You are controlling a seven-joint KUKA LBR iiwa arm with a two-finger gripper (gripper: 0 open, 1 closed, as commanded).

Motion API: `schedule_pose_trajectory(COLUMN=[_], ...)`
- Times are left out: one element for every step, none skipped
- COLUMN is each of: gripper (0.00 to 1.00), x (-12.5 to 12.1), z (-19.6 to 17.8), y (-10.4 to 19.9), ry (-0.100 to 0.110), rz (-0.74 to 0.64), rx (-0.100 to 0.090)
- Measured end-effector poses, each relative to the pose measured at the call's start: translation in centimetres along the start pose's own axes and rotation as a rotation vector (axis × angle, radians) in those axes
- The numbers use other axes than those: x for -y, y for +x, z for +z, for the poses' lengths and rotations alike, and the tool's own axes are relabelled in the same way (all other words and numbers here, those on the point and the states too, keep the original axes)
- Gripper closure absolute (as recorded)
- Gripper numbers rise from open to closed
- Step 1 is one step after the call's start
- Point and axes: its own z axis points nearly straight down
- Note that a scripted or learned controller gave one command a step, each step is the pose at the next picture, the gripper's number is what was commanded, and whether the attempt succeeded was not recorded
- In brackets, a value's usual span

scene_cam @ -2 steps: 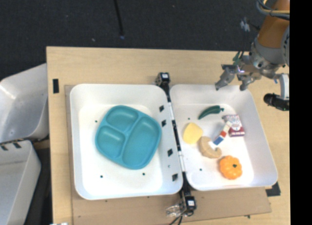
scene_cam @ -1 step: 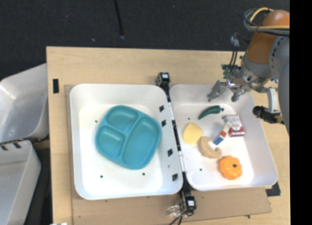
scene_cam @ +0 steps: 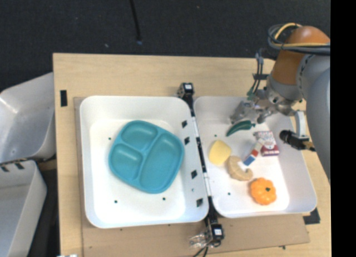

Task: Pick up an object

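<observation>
The claw (scene_cam: pixel 250 114) sits in the upper part of the right bin (scene_cam: pixel 311 194), at the end of the grey arm (scene_cam: pixel 317 92) that comes in from the right of the frame with its orange band (scene_cam: pixel 289 64) above the wrist. A green pepper (scene_cam: pixel 240 127) lies right under the claw, slanting down to the left; whether the claw is open, closed or gripping the pepper cannot be told from this angle.

Below the pepper, a yellow block (scene_cam: pixel 219 152) rests near the left wall of the right bin. Just to its lower right lies a tan pastry (scene_cam: pixel 238 169), and beside that, toward the lower right of the bin, sits an orange pumpkin (scene_cam: pixel 262 190). A small red-and-white box (scene_cam: pixel 267 143) lies right of centre in the bin, with a small blue-and-red tube (scene_cam: pixel 250 158) just below and left of it, touching the pastry's upper end.

The left bin (scene_cam: pixel 100 206) holds a teal divided plate (scene_cam: pixel 146 156) near its middle. Both bins stand side by side on a wooden bench (scene_cam: pixel 122 72), joined along the centre of the frame.
</observation>
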Motion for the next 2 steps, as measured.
schedule_pose_trajectory(gripper=[1.0, 1.0], x=[-0.1, -1.2], z=[-1.4, -7.4], y=[-0.1, -0.3], ry=[-0.005, -0.008], rz=[-0.002, 0.0], rx=[0.004, 0.0])
